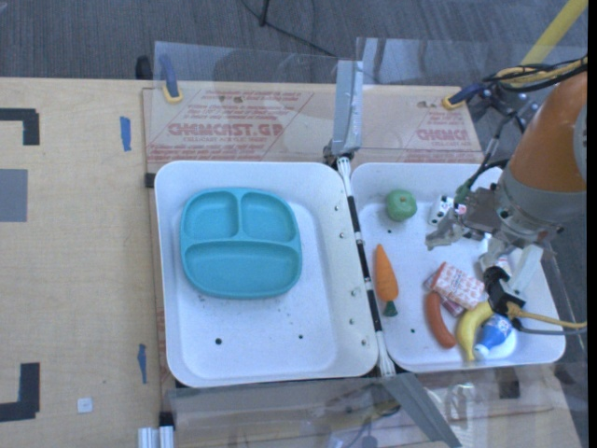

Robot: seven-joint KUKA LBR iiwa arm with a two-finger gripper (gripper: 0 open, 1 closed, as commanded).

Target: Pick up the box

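Bench wood (75,250) runs along the far left, marked with black tape corners and blue tape tabs, and serves as plain support for the two bins. Next comes the left bin (266,348), which holds a teal divided plate (241,243) lying flat toward its upper-left part, well apart from the box and out of the way of the pick. Right of that bin, past the hinge seam, the right bin (410,339) gathers the loose pieces: a carrot (385,276) lies left of the box, a green apple (401,204) sits up and left of it, a sausage (439,320) just below-left, and a banana (471,326) and a blue-white ball (495,337) just below. The box (457,287), pink and white, lies tilted on the bin floor. Above and right of the box hangs the gripper (485,255); whether it is spread or closed cannot be told, and the box does not appear pinched. Behind the box, clear panels line the bins' far side, and dark carpet lies beyond.
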